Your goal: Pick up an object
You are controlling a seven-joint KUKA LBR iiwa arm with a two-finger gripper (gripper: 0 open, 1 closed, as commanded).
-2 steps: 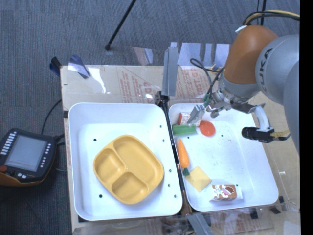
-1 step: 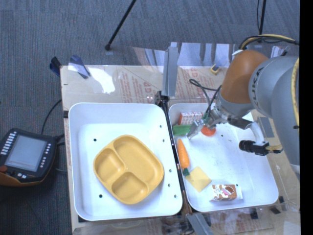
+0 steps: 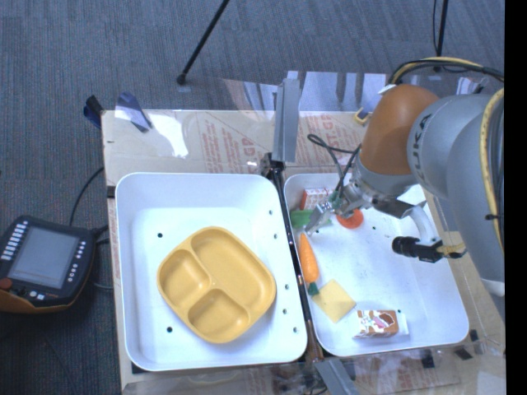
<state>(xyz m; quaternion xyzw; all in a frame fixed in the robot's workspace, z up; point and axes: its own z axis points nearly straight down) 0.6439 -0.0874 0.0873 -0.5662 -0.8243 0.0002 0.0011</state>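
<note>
Two white bins (image 3: pixel 132 220) on cardboard-topped bench (image 3: pixel 230 142), grey carpet (image 3: pixel 82 39), end effector (image 3: pixel 329 212) grip unclear

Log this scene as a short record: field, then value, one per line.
left bin: holds a yellow plate with three compartments
right bin: holds a carrot, a yellow slice, a carton, a red piece, a small box
carrot: lies along the right bin's left wall
carton: near the right bin's front edge
arm: reaches in from the right
gripper: low over the right bin's back left corner
grasp: cannot tell
</note>
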